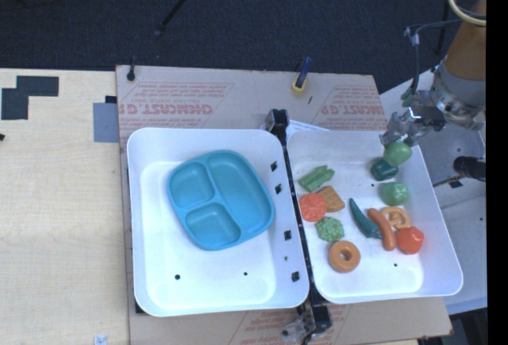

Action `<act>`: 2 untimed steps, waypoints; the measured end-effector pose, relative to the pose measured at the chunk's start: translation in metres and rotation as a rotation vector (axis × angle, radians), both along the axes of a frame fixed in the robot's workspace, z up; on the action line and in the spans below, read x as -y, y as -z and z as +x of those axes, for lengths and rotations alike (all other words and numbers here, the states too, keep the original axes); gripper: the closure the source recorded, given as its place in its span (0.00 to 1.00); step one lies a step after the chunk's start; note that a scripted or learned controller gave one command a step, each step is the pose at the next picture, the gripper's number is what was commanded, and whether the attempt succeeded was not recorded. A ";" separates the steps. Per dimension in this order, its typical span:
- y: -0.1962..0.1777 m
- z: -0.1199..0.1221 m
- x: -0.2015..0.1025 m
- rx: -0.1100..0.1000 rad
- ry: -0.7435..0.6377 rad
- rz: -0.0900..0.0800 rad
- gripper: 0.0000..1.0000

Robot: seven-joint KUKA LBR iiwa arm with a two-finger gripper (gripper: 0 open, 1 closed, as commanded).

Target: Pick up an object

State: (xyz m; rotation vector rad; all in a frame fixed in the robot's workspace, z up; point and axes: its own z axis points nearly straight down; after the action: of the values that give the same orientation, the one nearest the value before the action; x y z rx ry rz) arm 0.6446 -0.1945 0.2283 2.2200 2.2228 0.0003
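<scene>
Look at the jaws [399, 137]: they hang over the far right corner of the right bin [444, 272], and a light green round toy [398, 151] sits right under their tips. You can see the toy touching the tips, but you cannot tell if the jaws are pinching it or just resting above it, and you cannot tell if they are spread or pressed together. Just below the jaws lies a dark green toy [383, 170], and a little further down is a green ball-shaped toy [394, 193]. Further down still, near the front, you find a red tomato [410, 240], a pretzel [394, 218], an orange carrot stick [383, 230] and a dark teal pepper [363, 218]. Down and to the left of the jaws are green bean pods [317, 177], a red slice [313, 207], a broccoli piece [330, 228] and an orange ring [344, 256]. Far to the left of the jaws, the left bin [151, 272] holds a blue tray [218, 197] with three parts. Both bins sit on the bench [55, 216].
</scene>
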 end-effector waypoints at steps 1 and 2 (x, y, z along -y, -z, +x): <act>0.008 -0.020 -0.041 -0.005 -0.001 0.002 1.00; -0.002 -0.041 -0.089 -0.005 -0.001 0.002 1.00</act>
State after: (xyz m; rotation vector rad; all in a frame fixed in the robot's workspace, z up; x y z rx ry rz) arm 0.6036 -0.1059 0.2304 2.2221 2.2279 -0.0027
